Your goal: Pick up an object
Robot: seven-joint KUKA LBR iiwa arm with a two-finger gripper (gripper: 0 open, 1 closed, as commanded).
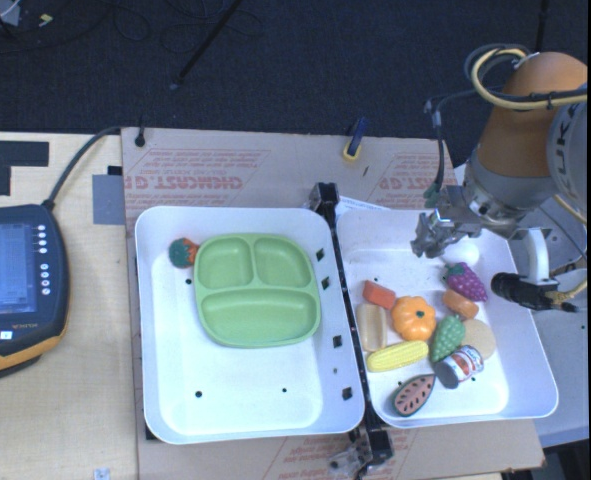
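My gripper (433, 240) hangs over the upper part of the right bin (535, 393); I cannot tell its state. Just below and to its right lies a bunch of purple toy grapes (466, 281), likely light, hard plastic, bumpy and slippery, best taken across the narrow middle. Farther below sit an orange pumpkin (413, 318), a corn cob (396, 355) and a watermelon slice (413, 395). Far left, a green plate (256, 290) rests in the left bin (235, 408).
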